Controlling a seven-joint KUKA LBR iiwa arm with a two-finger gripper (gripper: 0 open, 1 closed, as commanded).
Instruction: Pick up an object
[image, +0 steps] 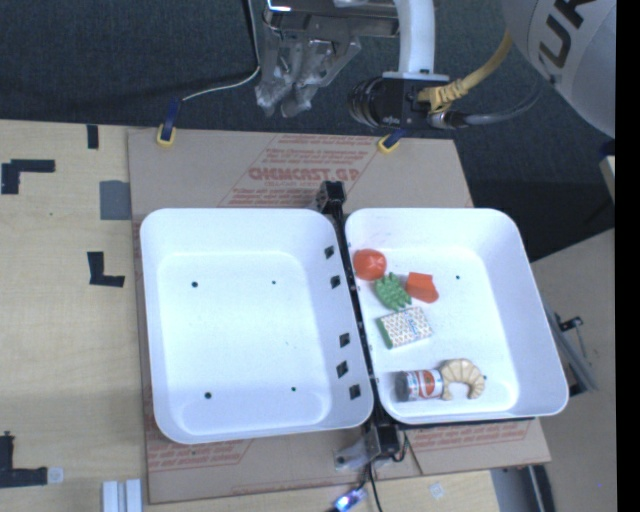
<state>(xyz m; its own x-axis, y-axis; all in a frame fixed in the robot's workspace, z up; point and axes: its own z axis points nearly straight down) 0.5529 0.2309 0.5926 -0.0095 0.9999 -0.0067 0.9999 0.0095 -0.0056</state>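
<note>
A cardboard sheet (300, 175) lay under two glossy white bins (240, 330). At twelve o'clock the gripper (290, 95) hung above the bench; its state I could not tell. The right bin (500, 300) held a round tomato (370, 264), leafy green piece (392, 292), red wedge (422, 287), patterned box (405, 327), can (420, 385) and croissant (463, 377).

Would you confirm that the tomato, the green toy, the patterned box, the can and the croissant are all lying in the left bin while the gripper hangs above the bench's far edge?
Not quite: the camera view shows them in the right bin, not the left. The tomato, green toy, patterned box, can and croissant lie there, and the gripper does hang above the bench's far edge.
</note>
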